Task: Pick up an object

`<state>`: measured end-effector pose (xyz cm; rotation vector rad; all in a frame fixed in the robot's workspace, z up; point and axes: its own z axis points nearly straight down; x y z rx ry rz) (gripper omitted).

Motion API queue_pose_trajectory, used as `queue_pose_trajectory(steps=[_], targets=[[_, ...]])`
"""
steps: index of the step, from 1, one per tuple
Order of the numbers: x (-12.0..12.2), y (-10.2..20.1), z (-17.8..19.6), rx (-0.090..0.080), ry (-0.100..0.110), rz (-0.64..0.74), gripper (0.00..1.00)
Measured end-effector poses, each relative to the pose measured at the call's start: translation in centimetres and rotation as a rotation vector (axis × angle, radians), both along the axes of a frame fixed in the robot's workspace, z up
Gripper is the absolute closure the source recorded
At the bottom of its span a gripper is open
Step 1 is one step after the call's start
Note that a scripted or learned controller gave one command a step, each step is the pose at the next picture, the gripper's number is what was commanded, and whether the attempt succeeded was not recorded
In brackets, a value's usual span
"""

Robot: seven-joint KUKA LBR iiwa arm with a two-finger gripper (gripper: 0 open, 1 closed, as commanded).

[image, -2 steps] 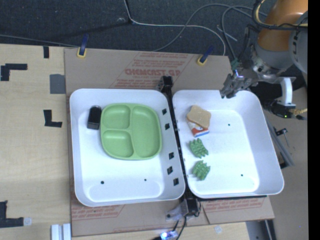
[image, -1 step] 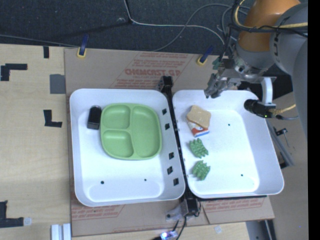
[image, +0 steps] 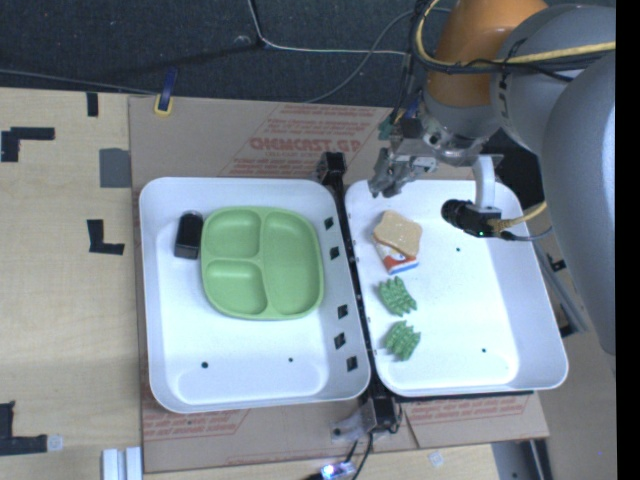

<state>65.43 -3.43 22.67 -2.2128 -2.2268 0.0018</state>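
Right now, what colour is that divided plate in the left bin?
Light green: the divided plate shows clearly in the camera view, looking down on the left bin.

Jaws (image: pixel 388 180) over right bin (image: pixel 500 348) far edge, just above tan block (image: pixel 398 234); green tray (image: pixel 263 263) in left bin (image: pixel 170 368).

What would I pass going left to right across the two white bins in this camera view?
Small black block → green divided plate → black clips along the divider between the bins → tan and orange packet, with two green toy pieces below it → bare white floor of the right bin.
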Motion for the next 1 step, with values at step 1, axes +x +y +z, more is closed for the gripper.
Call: queue_pose_trajectory(steps=[1], targets=[[0.43, 4.49, -0.44, -0.001, -0.001, -0.002, 1.00]])
